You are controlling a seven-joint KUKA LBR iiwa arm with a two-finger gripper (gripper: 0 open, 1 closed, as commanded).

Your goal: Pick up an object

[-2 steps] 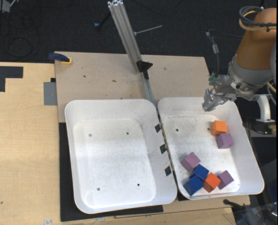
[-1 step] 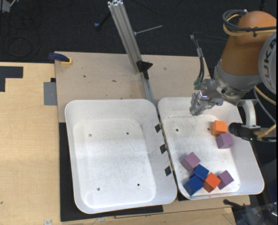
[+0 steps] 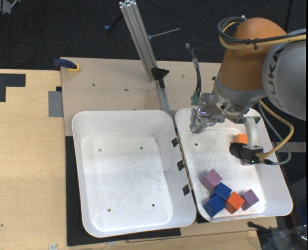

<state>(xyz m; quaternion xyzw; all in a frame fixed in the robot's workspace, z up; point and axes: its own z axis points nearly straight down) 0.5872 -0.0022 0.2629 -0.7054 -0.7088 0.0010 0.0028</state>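
In the near corner of the right bin we see a small cluster of blocks. A purple block lies at the top of the cluster, and just below it a blue block touches a second blue block. An orange block sits beside them, and next to it is another purple block. All of them rest on the bin floor. One more orange block lies apart from the cluster, higher in the same bin, close to a black part of the arm's cable fitting.

The gripper hangs over the far left part of the right bin, well apart from the cluster. We see no block in it. From this angle we cannot tell how wide it stands.

Above the gripper we see the grey arm with its orange band, coming from the right.

The left bin stands beside the right one, and their rims touch along the middle. Small black clips sit on this shared edge. Both bins rest on a wooden bench. A metal rail rises at a slant behind the bins.
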